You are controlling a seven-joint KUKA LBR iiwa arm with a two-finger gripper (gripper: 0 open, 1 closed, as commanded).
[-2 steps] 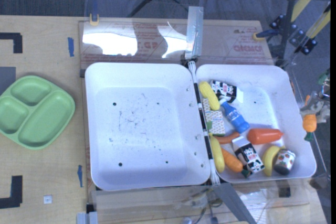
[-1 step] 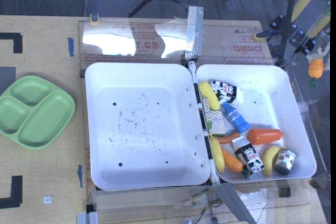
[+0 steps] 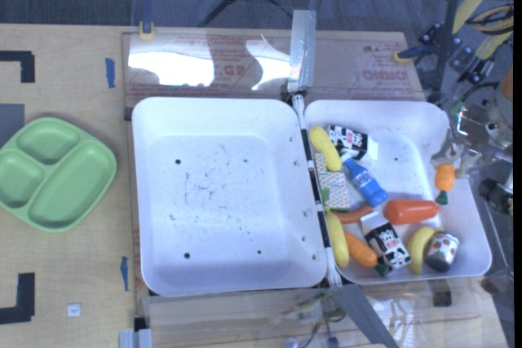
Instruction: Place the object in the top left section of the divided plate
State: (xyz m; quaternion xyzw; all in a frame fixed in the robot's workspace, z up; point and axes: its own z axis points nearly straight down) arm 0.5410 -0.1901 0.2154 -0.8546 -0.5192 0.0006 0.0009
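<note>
Camera view shows one green divided plate (image 3: 55,174) with three sections lying on the desk (image 3: 65,85) at far left, well apart from the two white bins. Right bin (image 3: 412,126) holds three yellow bananas (image 3: 322,145), two carrots (image 3: 359,248), one blue bottle (image 3: 364,182) and other toys; left bin (image 3: 220,183) lies beside it. Whether the claw is open, I cannot tell.

Two white bins (image 3: 155,134), one green divided plate (image 3: 55,173), three bananas (image 3: 323,147), four carrots (image 3: 411,211), one blue bottle (image 3: 364,182).
</note>
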